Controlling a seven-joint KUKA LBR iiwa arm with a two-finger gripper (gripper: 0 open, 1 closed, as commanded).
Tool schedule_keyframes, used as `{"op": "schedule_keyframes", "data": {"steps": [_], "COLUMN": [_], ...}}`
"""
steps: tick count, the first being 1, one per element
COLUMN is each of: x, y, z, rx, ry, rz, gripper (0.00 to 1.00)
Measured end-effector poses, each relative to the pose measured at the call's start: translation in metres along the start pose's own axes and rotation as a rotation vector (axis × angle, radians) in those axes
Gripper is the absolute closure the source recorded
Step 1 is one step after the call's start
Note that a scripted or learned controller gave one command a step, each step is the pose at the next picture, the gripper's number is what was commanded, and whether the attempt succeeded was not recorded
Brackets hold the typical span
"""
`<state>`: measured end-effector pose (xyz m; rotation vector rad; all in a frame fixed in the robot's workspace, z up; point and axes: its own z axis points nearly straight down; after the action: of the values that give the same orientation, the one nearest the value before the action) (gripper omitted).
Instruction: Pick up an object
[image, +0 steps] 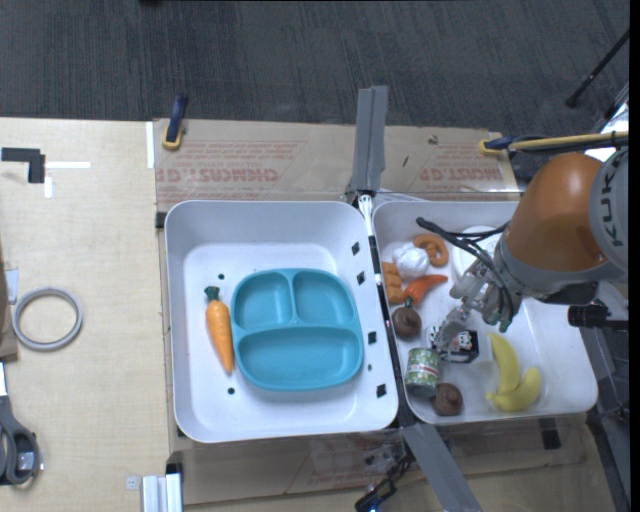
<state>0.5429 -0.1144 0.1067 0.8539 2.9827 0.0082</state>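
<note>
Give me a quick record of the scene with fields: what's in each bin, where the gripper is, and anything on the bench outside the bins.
left bin: teal tray, carrot beside the tray's left edge
right bin: banana, can, pretzel, other small items
gripper: over the right bin, near its middle
bench outside the bins: tape roll, far left

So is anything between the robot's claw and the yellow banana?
Nothing visible blocks it. The gripper hangs over the right white bin, and the yellow banana lies just beside it. A small black-and-white object sits under the gripper, off that path.
</note>
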Motion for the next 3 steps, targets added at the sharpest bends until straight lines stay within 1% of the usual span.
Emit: {"op": "schedule_keyframes", "data": {"steps": [1, 2, 3], "x": [0.030, 0.049, 0.050], "y": [-0.019, -0.017, -0.019], "z": [-0.001, -0.001, -0.001], "rx": [-0.002, 0.000, 0.001], "ry": [-0.005, -0.011, -0.004], "rz": [0.251, 0.381, 0.449], "gripper": [0.00, 0.00, 0.00]}}
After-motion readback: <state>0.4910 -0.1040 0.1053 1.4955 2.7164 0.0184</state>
